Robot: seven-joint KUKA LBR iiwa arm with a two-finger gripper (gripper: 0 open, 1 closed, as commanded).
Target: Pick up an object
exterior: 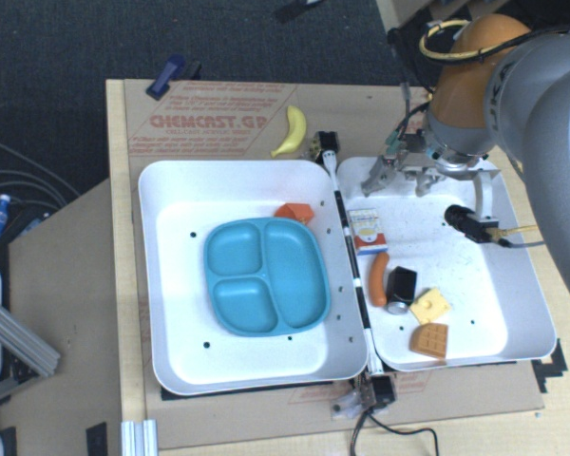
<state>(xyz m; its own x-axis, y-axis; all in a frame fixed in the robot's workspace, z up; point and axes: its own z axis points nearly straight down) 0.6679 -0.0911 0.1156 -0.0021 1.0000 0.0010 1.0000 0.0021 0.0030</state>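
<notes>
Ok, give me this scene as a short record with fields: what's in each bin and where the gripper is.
left bin: blue divided plate, orange piece at its far edge
right bin: small carton, sausage, black block, cheese wedge, waffle
bench: banana beyond the bins
gripper: over right bin's far end, open, empty

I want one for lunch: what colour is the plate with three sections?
The plate is light blue, clearest in the camera view.
</notes>
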